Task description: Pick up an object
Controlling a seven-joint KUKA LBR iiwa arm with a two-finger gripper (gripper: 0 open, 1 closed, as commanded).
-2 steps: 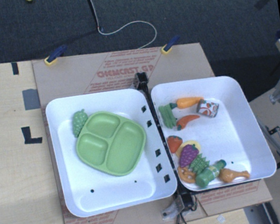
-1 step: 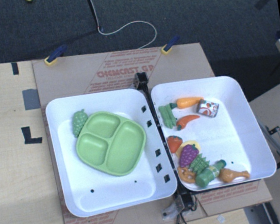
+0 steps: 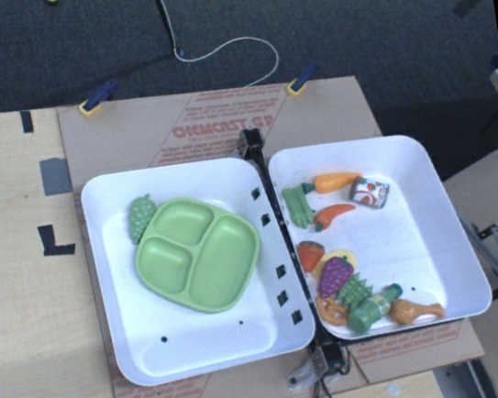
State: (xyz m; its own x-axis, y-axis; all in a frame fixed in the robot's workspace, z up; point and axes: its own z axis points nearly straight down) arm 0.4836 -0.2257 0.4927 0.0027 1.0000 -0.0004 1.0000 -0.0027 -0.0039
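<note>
Where the two shallow white bins meet along a dark central seam, they sit side by side on a brown cardboard sheet [image 3: 219, 124] laid over the counter [image 3: 23, 301]. Left bin [image 3: 128, 351]: a green divided plate [image 3: 198, 254] with three compartments lies tilted near the middle, and a small green bunch of grapes [image 3: 140, 217] rests touching its upper left edge. Right bin [image 3: 440, 239]: toy foods are gathered along the seam side. Near the top, an orange carrot [image 3: 336, 181] lies just beside a small red-and-white can [image 3: 369, 192] tipped on its side; a green pea pod [image 3: 297, 206] and an orange-red chili pepper [image 3: 334, 215] lie below and to the left of them. Lower down, a red tomato [image 3: 310, 255] sits next to the seam, a purple bunch of grapes [image 3: 334, 276] overlaps a yellow piece beneath it, and a green leafy piece [image 3: 355, 291] adjoins a green bottle-shaped item [image 3: 371, 311]. An orange gourd-like piece [image 3: 414, 311] lies at the lower edge. Two blue-and-yellow clamps [image 3: 98, 97] hold the cardboard's top corners, and a thin cable [image 3: 218, 51] loops across the dark floor above. The state of the hand cannot be told from this view.
</note>
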